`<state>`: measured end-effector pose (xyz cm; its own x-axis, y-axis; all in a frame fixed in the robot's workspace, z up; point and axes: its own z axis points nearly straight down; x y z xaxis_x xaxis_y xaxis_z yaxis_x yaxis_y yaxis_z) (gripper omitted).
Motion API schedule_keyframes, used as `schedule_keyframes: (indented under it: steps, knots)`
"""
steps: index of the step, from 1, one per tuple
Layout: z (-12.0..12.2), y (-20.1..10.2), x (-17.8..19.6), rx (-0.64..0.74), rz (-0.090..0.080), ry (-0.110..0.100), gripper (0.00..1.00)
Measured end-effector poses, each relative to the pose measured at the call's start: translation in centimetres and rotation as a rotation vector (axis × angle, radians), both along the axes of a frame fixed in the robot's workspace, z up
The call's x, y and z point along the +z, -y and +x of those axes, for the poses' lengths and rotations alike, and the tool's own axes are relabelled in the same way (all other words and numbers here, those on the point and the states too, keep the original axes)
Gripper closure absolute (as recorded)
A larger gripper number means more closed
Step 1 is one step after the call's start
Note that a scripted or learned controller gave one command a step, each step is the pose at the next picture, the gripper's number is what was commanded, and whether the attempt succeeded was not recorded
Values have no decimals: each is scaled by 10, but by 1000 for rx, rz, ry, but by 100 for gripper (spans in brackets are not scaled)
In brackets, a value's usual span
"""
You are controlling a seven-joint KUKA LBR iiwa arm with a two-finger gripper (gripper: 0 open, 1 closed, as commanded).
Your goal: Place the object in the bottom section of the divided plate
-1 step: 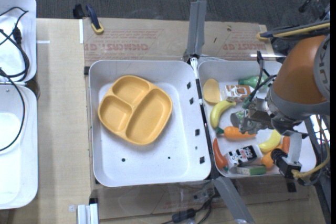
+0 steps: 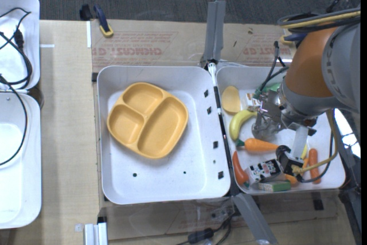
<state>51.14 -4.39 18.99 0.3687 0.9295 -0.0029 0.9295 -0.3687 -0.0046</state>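
A yellow divided plate (image 2: 148, 119) with three sections lies in the left bin (image 2: 114, 181), nothing on it. In the right bin (image 2: 338, 178) my gripper (image 2: 265, 125) hangs low from the grey arm with the orange band, just right of a yellow banana (image 2: 239, 122) and right above an orange carrot (image 2: 261, 146). A pale yellow slice-shaped piece (image 2: 231, 100) rests at the bin's back left. The arm hides most of the gripper.
More toy food lies along the right bin's front: a red pepper (image 2: 238, 167), a black-and-white packet (image 2: 264, 170), a green piece (image 2: 280, 186), further orange pieces (image 2: 312, 162). A grey divider post (image 2: 214, 31) stands between the bins. Cables lie on white trays (image 2: 17, 123) at far left.
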Motion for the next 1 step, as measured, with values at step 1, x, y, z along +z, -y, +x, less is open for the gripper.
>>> schedule_keyframes:
  steps: [1]
  knots:
    - [13,-45,0,404,2,0,100]
